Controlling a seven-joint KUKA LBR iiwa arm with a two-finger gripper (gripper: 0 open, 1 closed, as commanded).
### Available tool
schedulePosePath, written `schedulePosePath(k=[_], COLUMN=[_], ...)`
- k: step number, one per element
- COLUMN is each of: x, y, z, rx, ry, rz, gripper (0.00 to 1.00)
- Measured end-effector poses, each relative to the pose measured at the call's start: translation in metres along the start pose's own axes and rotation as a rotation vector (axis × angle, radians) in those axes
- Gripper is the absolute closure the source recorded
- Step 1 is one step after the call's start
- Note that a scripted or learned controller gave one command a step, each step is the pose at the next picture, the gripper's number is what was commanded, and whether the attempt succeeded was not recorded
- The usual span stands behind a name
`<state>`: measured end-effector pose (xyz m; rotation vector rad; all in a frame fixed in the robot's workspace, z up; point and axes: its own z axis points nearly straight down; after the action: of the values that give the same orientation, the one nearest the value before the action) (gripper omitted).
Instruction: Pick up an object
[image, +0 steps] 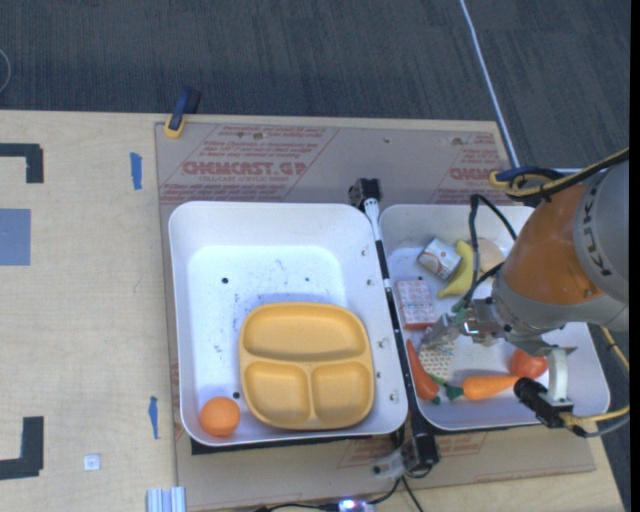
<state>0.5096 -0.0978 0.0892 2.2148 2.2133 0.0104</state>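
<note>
camera view: arm low in the right bin, nothing held yet

arm (560, 260) reached in from the right and sat low over the right bin (595, 385). gripper (462, 325) was down among the clutter at the bin's middle, between a patterned flat packet (415, 298) and a carrot (488, 385). couldn't tell whether it was spread or pinching anything; the metal parts blurred into the items under it. nothing visibly between the tips, so i'd call it not grasped.

candidates in that bin: carrot lying along the near wall, a red piece (528, 363) just beside it, a banana (461, 268) and a small carton (437, 258) toward the far side, a red-orange strip (420, 372) at the left wall.

left bin (190, 250) had a yellow divided tray (305, 362) and an orange ball (219, 416) at its near left corner, well apart from the arm.

my read: descent/grasp step, pick not done. next move needed a firm close on one item, then a straight lift clear of the neighbours. crowding looked like the main risk for a miss.
</note>
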Motion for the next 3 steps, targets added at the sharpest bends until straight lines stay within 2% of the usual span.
schedulePosePath(k=[1,2,3], x=[0.003,0.004,0.004], y=[-0.025,-0.023,-0.023], z=[-0.001,-0.012,-0.012], rx=[-0.005,-0.009,-0.008], ry=[0.000,0.003,0.003], rz=[0.001,-0.001,-0.001], gripper=[0.00,1.00,0.00])
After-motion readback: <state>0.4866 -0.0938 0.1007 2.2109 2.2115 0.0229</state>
